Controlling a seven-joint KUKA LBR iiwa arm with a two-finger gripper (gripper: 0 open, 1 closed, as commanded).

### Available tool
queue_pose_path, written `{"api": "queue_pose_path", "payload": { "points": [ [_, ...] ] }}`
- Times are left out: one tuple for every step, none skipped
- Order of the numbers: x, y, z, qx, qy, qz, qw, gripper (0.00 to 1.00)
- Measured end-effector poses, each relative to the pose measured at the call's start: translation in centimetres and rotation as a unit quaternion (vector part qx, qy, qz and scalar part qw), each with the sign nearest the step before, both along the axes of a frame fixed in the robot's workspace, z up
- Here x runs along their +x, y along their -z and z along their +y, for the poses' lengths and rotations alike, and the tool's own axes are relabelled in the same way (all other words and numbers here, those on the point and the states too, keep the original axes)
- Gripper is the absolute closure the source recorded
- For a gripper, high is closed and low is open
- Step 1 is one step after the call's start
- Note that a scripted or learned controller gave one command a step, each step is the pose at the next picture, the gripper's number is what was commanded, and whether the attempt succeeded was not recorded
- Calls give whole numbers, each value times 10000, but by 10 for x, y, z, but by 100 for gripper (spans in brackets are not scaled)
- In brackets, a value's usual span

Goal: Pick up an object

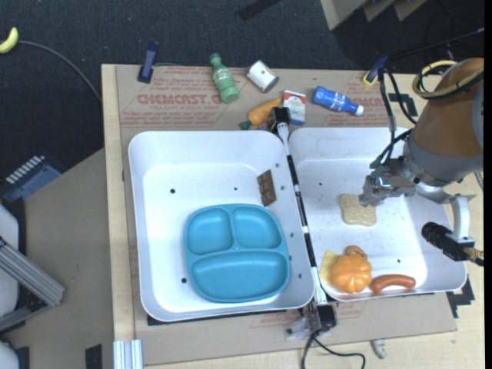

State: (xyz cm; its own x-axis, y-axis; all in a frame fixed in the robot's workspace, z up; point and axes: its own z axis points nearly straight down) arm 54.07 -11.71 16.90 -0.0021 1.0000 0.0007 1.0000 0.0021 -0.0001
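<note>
Task thing: a pale tan, flat, roughly square cracker-like piece (358, 211), rough-edged, lying flat on the floor of the right bin (330, 160), a little right of frame centre. The gripper (374, 192) sits at its upper right corner, touching or just above it; whether the fingers are spread or pressed together cannot be told at this slant, and nothing shows between them. Grey arm with orange band (453, 106) comes in from the right edge of the frame. Lower in the same bin: an orange toy pumpkin (352, 271) on a yellow slice (329, 267), and a reddish sausage (393, 284) just right of it, all near the bin's bottom rim and apart from the cracker. Left bin (154, 167) holds a blue three-compartment plate (236, 250) and a small brown chocolate-like bar (267, 187) near the shared wall. On the table (184, 98) above the bins, in the upper part of the frame: a green bottle (224, 79), a white can (262, 75), a small carton (294, 106), a blue bottle (337, 101), an orange carrot-like toy (261, 114), a dark blue marker-like thing (147, 61) at upper left. Nothing lies against the cracker but the gripper.
</note>
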Motion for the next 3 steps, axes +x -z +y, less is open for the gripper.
{"api": "queue_pose_path", "payload": {
  "points": [
    [0,0,-1,-4,7,-2,10000,0],
    [-46,85,1,0,13,8,10000,0],
    [-62,85,13,3,11,11,10000,0]
  ]
}}
